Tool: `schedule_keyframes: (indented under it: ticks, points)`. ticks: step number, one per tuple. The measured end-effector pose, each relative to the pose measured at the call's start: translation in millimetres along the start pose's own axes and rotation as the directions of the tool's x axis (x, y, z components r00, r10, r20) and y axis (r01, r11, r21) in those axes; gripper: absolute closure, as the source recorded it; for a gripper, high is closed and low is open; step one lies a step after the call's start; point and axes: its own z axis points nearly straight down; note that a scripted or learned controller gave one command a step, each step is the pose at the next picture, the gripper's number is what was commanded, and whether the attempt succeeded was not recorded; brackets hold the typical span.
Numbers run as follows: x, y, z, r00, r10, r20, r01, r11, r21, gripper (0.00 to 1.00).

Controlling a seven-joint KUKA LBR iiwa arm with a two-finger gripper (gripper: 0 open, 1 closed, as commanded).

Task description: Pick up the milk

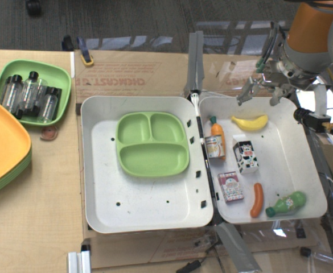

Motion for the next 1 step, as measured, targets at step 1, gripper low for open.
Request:
schedule_keyframes:
  ticks: [1]
  points:
    - [-37.7, -39.0, 156.2, 0.984, -0.180, 0.000, 0.180, 0.984, 0.000, 0.00]
